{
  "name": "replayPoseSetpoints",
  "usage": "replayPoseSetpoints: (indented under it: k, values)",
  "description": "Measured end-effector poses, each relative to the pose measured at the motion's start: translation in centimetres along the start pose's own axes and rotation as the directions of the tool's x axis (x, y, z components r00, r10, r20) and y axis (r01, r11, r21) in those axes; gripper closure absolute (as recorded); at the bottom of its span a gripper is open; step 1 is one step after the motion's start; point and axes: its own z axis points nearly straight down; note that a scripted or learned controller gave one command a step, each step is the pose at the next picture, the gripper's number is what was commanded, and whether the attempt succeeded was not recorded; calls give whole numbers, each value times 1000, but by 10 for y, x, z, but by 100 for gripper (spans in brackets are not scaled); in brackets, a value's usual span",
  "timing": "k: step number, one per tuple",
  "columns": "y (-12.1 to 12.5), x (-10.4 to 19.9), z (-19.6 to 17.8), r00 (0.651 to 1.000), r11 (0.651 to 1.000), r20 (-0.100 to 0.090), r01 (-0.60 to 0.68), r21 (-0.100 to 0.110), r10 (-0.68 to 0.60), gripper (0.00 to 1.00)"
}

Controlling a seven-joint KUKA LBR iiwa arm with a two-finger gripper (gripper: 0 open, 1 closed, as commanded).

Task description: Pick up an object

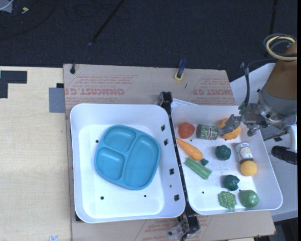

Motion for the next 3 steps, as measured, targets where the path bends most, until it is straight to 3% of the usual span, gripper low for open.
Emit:
replayPoseSetpoints:
  k: [2,3]
  values:
    - [1,9,106,1000,1000,-7,3,1,-3,0]
    - [0,6,95,1000,1000,-2,2,3,-2,100]
